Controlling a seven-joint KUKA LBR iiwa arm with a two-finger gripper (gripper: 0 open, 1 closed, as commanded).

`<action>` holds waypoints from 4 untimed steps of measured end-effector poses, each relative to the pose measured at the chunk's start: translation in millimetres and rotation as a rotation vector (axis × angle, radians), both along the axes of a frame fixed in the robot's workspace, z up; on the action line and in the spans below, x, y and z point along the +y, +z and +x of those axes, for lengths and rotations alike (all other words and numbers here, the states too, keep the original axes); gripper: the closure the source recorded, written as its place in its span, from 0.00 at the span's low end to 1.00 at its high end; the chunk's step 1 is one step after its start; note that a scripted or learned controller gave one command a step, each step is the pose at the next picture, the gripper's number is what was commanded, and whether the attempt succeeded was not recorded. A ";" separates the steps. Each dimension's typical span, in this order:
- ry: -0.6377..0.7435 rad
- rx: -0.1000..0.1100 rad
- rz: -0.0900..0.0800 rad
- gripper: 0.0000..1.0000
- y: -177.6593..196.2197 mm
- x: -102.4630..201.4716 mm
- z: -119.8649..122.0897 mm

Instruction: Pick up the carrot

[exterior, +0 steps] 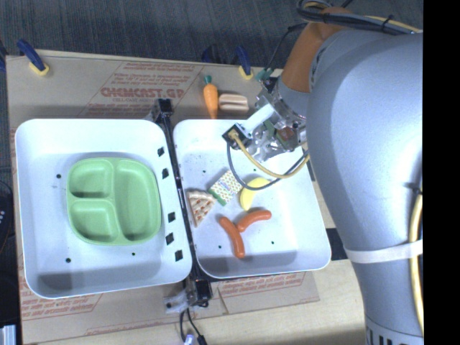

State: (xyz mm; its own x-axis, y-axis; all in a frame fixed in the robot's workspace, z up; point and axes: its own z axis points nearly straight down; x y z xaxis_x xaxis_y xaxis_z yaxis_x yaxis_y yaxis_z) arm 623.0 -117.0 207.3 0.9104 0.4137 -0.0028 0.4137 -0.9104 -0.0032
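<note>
Even, fairly bright overhead light washes the two white bins (43, 149) nearly to glare, leaving soft grey shadows in their near corners, while the floor beyond the bins stays dim and the whole frame looks slightly soft and grainy.

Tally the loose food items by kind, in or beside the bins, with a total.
carrot: 1
bread roll: 1
sausages: 2
pizza slice: 1
patterned cracker: 1
yellow piece: 1
Total: 7
</note>
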 end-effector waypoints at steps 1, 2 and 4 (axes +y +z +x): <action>0.098 -0.002 0.000 1.00 118.8 43.9 -8.0; 0.076 0.003 0.001 1.00 52.0 78.8 -81.9; -0.208 -0.003 -0.003 1.00 187.2 86.7 -146.3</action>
